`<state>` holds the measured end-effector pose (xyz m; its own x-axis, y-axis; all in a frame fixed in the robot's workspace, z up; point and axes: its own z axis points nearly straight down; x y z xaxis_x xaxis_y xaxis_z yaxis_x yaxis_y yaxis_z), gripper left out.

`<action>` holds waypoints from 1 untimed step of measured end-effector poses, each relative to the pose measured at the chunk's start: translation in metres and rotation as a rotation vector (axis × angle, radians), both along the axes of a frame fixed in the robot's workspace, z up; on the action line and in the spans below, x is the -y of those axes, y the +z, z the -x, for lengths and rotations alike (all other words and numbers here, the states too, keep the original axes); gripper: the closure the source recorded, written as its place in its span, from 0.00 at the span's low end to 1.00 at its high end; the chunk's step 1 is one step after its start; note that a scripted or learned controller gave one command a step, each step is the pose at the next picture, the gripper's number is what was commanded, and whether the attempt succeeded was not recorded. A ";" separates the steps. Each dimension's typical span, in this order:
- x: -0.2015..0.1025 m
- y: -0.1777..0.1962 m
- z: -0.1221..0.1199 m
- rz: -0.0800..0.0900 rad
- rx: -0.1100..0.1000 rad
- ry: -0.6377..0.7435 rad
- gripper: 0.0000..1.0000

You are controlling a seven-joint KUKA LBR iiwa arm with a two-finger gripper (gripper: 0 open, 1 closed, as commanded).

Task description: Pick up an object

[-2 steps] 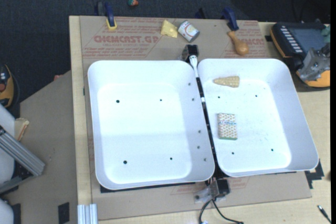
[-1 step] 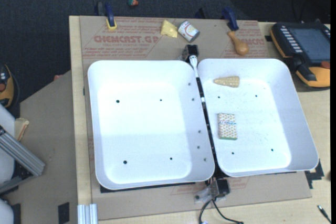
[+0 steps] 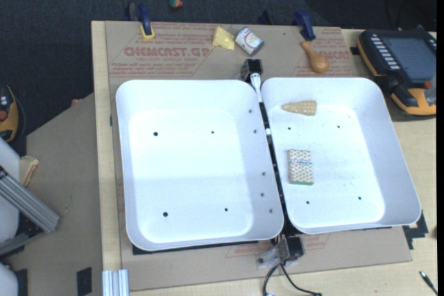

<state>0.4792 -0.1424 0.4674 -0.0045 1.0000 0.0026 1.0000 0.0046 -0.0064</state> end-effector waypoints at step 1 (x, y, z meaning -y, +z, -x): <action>-0.105 -0.113 0.001 -0.001 -0.005 0.004 1.00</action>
